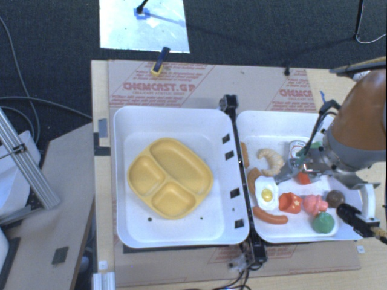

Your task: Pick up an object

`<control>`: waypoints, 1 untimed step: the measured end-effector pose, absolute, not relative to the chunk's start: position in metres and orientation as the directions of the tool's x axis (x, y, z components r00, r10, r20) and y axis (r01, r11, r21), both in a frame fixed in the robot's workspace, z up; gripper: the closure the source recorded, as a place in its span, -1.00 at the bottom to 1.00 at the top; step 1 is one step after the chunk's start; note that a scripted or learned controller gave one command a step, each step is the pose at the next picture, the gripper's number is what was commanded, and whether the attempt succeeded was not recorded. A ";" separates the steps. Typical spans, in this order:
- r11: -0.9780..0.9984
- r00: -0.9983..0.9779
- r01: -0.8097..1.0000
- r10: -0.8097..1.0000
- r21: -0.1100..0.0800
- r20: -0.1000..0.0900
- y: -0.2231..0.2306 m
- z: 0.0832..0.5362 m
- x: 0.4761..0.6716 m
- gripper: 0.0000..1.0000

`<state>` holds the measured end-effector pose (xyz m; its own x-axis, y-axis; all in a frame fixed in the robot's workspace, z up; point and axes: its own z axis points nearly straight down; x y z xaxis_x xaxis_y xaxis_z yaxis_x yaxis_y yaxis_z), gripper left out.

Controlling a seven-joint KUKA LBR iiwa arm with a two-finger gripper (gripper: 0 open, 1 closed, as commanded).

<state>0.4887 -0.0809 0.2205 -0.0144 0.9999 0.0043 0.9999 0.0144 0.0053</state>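
Gripper [294,171] low among toy foods, beside curved tan croissant [271,160].

Robotics lab: two shallow white plastic bins [181,116] on cardboard-covered bench [199,80], dark carpet floor [48,29], loose black cables [24,101] at left, aluminium framing [24,162] lower left.

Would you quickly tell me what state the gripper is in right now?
Gripper: low in the right bin among the toy food; state cannot be told.

Bench [199,80], two white bins [175,222] side by side
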 end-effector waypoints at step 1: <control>0.008 -0.008 1.000 1.000 -0.002 0.003 -0.043 0.182 0.486 -1.00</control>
